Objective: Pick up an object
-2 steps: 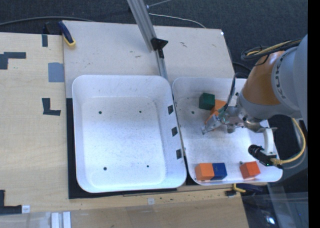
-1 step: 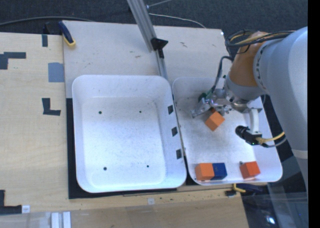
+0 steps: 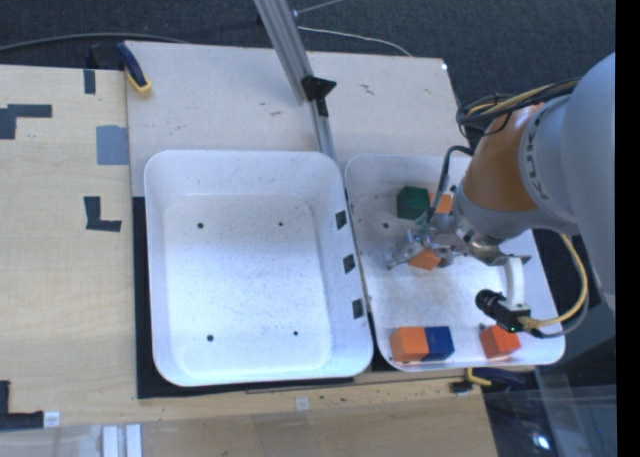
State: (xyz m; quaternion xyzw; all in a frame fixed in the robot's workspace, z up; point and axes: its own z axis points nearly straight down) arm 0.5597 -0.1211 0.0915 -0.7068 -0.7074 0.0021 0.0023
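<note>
Orange small block (image 3: 426, 260) is lying in the right white shallow bin (image 3: 385, 185), right at my end effector (image 3: 424, 249), which is reaching down over it; I cannot tell what it is gripping. A green block (image 3: 412, 202) is sitting just behind, while an orange-and-blue block pair (image 3: 421, 343) is resting near the front rim.

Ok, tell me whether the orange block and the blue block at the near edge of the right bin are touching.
Touching. The camera view shows the orange block and the blue block side by side in the right bin, faces meeting with no gap showing between them.
</note>
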